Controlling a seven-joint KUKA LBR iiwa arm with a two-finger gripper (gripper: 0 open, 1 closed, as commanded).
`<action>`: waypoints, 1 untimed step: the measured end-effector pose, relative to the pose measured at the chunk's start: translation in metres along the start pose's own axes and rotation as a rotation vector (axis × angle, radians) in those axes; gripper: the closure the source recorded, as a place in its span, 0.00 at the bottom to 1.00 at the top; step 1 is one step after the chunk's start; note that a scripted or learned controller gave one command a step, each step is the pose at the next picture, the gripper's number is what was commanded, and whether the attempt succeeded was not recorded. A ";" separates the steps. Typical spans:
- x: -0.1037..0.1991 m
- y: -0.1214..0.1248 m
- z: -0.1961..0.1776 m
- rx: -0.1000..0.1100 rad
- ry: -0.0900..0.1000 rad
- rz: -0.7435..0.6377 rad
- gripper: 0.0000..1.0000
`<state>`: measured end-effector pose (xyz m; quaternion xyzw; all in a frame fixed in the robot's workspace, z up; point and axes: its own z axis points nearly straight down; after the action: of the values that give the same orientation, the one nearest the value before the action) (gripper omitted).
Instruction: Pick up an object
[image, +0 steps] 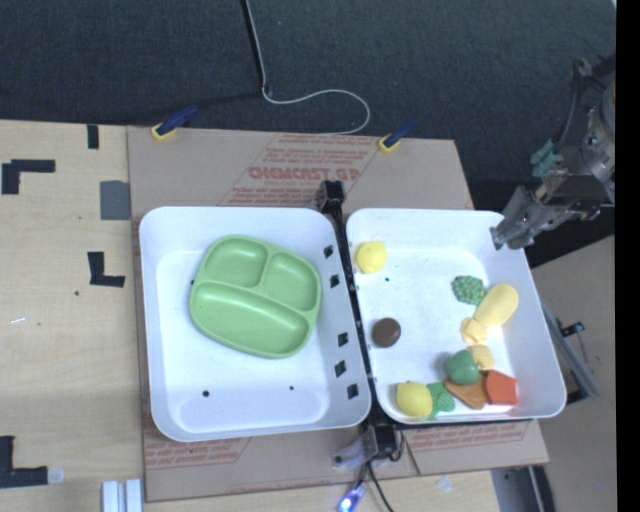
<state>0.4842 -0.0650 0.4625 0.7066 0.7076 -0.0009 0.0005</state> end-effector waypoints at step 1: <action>0.072 -0.001 0.098 0.012 0.003 -0.006 1.00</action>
<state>0.4826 0.0070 0.3648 0.7044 0.7098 -0.0040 -0.0047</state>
